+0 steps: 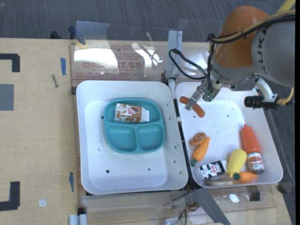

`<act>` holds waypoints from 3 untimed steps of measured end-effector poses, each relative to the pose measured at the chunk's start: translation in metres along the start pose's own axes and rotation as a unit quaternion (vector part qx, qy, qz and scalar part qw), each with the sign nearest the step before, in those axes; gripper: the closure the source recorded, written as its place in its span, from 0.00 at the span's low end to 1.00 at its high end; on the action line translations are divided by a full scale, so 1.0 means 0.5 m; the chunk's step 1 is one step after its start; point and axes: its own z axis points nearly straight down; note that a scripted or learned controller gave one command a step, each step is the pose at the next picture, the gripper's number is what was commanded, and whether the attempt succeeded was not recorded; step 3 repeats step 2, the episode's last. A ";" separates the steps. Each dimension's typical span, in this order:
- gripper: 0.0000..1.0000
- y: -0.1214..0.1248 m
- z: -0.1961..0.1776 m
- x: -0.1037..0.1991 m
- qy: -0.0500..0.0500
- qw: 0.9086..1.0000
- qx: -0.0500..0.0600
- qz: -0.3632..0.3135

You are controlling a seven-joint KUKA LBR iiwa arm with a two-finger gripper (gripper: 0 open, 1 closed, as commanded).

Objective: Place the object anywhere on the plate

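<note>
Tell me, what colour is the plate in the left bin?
Teal blue; the plate shows clearly in the camera view, with three compartments.

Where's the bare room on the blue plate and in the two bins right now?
The blue plate: both lower compartments are bare; the top one holds a carton. The left bin is bare below the plate. In the right bin, bare floor lies between the claw and the ketchup bottle; its lower edge is crowded with toys.

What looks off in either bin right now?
Nothing is spilled or broken. The carton lies flat in the plate's top compartment. In the right bin, the sausage sits just below the claw, and the remaining toys lie loosely jumbled toward the near corner.
</note>
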 end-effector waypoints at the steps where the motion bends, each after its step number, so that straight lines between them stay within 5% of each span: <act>1: 1.00 0.053 0.000 0.272 0.003 0.998 -0.002 -0.066; 2: 0.00 0.045 0.001 0.264 0.001 0.998 0.000 -0.061; 3: 0.00 0.045 0.001 0.264 0.001 0.998 0.000 -0.061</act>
